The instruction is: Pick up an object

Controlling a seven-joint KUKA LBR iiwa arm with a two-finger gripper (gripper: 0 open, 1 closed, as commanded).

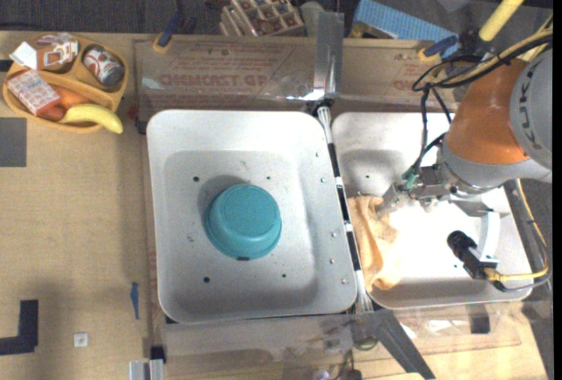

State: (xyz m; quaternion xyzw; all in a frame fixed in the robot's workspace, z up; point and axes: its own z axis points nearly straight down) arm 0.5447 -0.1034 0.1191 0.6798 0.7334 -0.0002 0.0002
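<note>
Spanning most of the view, the wooden bench (70, 220) carries two shallow white bins set side by side, their inner rims touching. The left bin (176, 141) is the wider looking of the pair, and the right bin (369, 137) lies partly under the robot. Behind both bins, along the bench's far edge, a flat strip of brown cardboard (228, 71) with faded lettering runs across.

The grey arm (492, 119), with its orange band, comes in over the right bin's right edge and covers that bin's far right corner.

A teal bowl (244, 220) sits upside down near the middle of the left bin's floor, a little toward the near edge, well apart from every wall.

A crumpled orange-tan cloth (369, 238) lies along the right bin's left edge, reaching down to its near left corner, with its far end bunched upward.

At the bench's far left corner rests a yellow dish (12, 90) holding small packets, and a banana (92, 115) lies at its near rim.

The gripper (397, 194) hangs over the left half of the right bin, just beside the bunched far end of the cloth. Whether it is spread apart or closed cannot be told, nor whether it touches the cloth.
</note>
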